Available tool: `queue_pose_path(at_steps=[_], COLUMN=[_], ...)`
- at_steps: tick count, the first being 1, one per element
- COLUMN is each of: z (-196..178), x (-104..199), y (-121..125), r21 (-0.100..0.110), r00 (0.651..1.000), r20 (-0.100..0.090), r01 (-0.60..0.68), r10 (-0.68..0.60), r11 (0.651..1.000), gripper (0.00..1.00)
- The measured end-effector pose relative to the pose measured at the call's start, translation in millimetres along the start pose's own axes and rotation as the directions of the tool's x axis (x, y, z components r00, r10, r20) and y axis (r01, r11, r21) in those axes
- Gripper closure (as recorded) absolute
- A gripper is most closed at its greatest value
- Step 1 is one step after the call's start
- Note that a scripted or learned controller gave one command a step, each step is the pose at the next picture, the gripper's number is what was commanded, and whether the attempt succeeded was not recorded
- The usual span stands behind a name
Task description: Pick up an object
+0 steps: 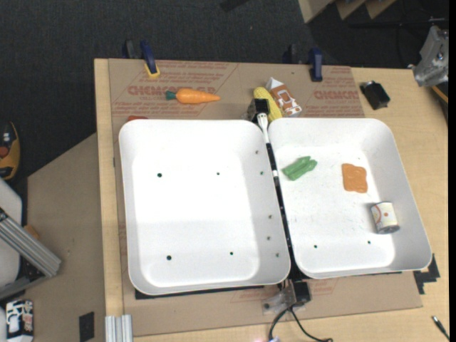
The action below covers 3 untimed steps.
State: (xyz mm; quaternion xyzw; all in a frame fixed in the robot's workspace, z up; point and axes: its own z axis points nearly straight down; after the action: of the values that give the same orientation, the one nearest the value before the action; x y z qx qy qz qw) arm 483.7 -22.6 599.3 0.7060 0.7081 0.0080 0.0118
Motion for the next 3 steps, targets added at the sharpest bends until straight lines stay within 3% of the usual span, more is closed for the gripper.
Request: queue_pose_path(at_steps=[3], z=[-32], x=[0], y=[3], r21=[-0.015], r00=[1.000], r20=[0.002], r01=[0.001], r10=[-0.001], r11=[1.000], gripper=[1.00])
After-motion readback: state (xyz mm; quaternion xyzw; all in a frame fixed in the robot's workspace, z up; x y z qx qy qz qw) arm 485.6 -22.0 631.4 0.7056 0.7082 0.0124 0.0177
